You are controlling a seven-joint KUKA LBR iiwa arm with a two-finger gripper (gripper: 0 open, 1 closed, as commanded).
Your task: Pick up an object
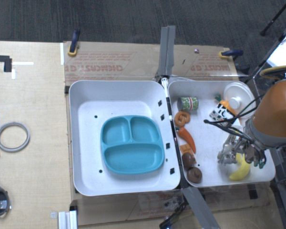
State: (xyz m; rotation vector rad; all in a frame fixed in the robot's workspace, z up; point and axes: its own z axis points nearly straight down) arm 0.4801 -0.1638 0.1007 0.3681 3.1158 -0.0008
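Scanning from the left bin with its blue tray, we pass the carrot and reach the end effector, low in the right bin just above the banana. We judge this the grasp approach; we cannot tell its grip state. Next: close on the banana, then lift.

From my console both bins look like smooth white plastic with a slight sheen. The blue tray reads as matt plastic. The banana at five o'clock looks glossy, toy-like plastic. Brown cardboard at twelve o'clock is dull paper; the bench is pale, matt wood.
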